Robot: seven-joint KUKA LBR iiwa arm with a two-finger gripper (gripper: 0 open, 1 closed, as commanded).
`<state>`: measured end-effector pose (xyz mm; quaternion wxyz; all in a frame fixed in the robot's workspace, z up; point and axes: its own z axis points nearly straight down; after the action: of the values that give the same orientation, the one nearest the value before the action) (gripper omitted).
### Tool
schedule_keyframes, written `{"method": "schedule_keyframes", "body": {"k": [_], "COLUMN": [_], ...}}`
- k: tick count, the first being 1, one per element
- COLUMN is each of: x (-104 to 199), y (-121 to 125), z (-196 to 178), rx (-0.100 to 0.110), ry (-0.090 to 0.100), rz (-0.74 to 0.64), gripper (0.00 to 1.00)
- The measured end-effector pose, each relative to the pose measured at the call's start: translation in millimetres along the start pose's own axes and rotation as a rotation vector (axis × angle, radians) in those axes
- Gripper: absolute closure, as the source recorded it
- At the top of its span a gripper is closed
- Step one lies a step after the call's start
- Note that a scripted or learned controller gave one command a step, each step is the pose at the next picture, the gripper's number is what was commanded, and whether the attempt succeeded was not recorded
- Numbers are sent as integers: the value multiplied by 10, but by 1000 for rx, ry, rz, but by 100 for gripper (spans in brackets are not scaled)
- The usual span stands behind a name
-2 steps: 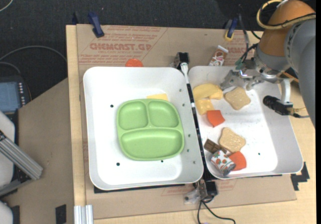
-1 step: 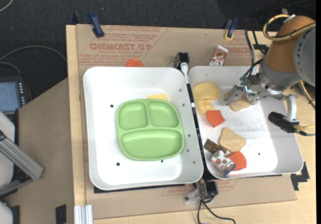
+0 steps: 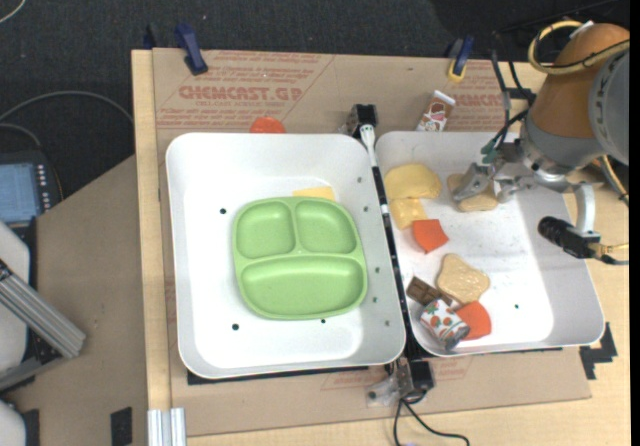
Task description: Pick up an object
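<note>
The gripper [image 3: 478, 184] sits over a tan piece [image 3: 478, 200] (long axis left-right).

Two shallow white plastic bins [image 3: 200, 234] [image 3: 540, 324] sit side by side on the desk, with one green three-compartment plastic tray [image 3: 298, 257]. There are two pale yellow foam pieces [image 3: 412, 182] [image 3: 404, 211], two orange pieces [image 3: 429, 234] [image 3: 476, 320] and two tan biscuit-shaped pieces [image 3: 462, 279] [image 3: 476, 196]. Two blue clamps [image 3: 190, 47] [image 3: 459, 56] grip the desk's far edge.

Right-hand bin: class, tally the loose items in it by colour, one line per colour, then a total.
Yellow: 2
Orange-red: 2
Tan: 2
Brown: 1
Patterned white and red: 1
Total: 8
</note>
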<state>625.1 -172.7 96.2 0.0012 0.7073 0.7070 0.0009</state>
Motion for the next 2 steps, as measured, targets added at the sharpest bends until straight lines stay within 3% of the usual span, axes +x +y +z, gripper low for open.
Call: {"method": "schedule_keyframes", "body": {"k": [1,2], "x": [444,1129], "y": [-70,-474], "z": [101,-947], "rx": [2,-3], "ry": [-1,2], "rz": [-4,-7], "gripper": [100,100]}}
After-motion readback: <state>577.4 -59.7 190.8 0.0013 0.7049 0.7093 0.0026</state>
